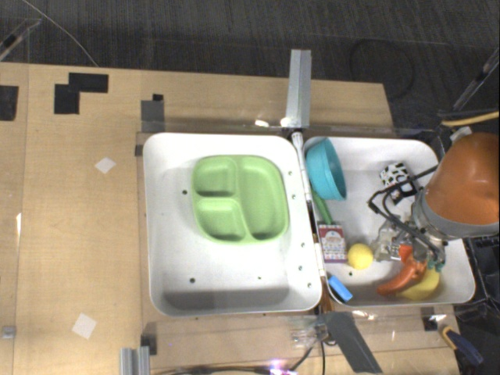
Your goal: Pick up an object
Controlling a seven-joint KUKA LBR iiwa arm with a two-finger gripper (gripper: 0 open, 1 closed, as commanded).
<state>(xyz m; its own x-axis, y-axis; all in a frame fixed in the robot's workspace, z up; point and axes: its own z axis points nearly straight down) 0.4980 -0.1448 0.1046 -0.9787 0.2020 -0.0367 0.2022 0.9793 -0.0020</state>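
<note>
Just under the gripper (406,250): an orange toy (400,278) and a banana (423,287); left, a yellow ball (359,256). Finger spacing impossible to tell.

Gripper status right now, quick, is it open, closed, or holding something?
Gripper: low in the right bin, over the orange toy and banana; open or closed cannot be told.

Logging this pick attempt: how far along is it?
Done: the arm has reached over the right bin, its gripper low among the toys. In hand: nothing visibly; the yellow ball, orange pepper and banana lie on the floor. Left: grasp and lift.
</note>
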